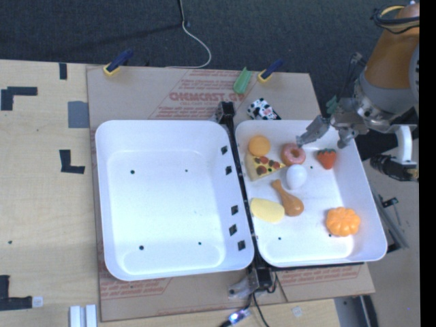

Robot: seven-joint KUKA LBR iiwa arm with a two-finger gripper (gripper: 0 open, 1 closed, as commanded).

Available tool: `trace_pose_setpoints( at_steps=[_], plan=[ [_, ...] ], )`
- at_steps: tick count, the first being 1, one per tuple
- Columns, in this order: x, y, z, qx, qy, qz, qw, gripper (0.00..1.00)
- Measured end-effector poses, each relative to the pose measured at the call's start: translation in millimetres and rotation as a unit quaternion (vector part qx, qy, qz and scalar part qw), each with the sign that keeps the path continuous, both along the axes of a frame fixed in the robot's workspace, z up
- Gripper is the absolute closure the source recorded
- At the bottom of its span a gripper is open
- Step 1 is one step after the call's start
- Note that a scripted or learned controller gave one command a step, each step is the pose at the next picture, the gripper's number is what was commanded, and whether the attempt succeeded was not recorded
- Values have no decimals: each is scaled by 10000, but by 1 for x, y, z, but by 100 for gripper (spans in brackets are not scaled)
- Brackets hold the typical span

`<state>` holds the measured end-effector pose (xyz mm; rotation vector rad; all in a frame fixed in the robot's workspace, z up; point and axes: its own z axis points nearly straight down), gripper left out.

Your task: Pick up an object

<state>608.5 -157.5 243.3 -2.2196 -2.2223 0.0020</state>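
Observation:
The right bin holds several toy foods: an orange ball, a pizza slice, a pink doughnut, a white egg, a red strawberry, a brown drumstick, a yellow lemon and an orange pumpkin. My gripper hovers over the bin's far right part, between the doughnut and the strawberry. Its two fingers are spread apart and nothing sits between them.
The left bin lies beside the right one on a cardboard sheet. A black-and-white toy and a green clamp sit behind the bins. The arm's orange band rises at the right edge.

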Motion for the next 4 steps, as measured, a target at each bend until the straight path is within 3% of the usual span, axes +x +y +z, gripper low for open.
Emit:
trace_pose_setpoints(
  at_steps=[1, 2, 3, 4],
  plan=[
    [-16, 60, -151, 28, 81, 18, 10000, 0],
    [53, 153, -53, 11, -66, 49, 10000, 0],
    [-1, 128, -58, -5, 18, -11, 10000, 0],
    [-12, -16, -73, -31, 5, -66, 10000, 0]
  ],
)
